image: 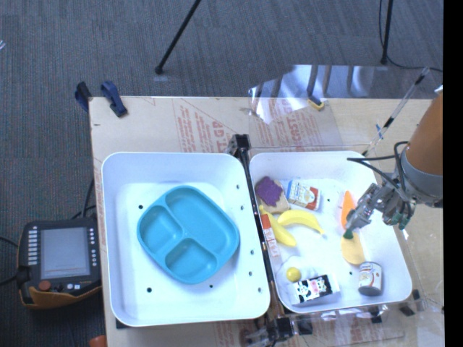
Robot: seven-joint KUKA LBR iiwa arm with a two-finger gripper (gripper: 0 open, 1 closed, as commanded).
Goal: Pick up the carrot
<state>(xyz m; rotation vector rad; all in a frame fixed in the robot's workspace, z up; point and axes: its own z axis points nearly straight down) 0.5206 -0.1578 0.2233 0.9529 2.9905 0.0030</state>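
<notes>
While our two-finger gripper (352, 230), its opening impossible to tell, hovers beside the small orange carrot (347, 204), we risk nudging it away.

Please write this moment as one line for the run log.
task: pick up carrot | gripper: over right bin, beside carrot | carrot: lying in bin, not held | plate: left bin

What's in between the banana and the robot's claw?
In the camera view, bare white bin floor and then the orange carrot lie between the banana and the gripper, whose tips sit just below the carrot.
</notes>
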